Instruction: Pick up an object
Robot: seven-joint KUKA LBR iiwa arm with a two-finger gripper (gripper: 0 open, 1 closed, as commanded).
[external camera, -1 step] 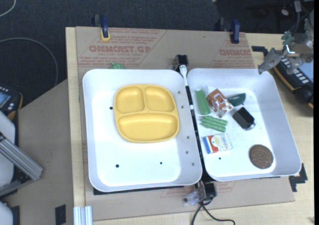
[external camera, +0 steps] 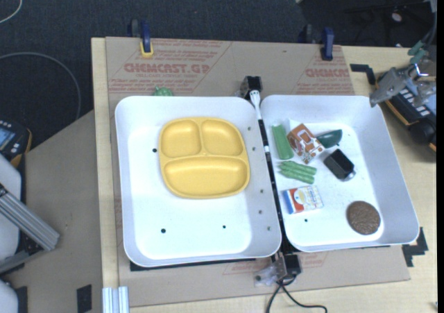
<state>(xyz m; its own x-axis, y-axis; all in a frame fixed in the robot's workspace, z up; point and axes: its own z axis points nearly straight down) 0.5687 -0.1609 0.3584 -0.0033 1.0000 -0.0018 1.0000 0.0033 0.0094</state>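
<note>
Camera view shows the right bin (external camera: 388,166) holding small items at center right of the frame; the black block (external camera: 339,164) looks stiff, light and easy to pinch across its short sides. At the upper right edge sits the tool (external camera: 395,86), its opening impossible to tell.

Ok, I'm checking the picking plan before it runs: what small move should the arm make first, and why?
Probably swing the end effector left and forward over the right bin toward the brown round disc. The end effector sits at the bench's far right edge, outside both bins. The disc lies alone near the bin's front corner, apart from the clustered green and black items.
</note>
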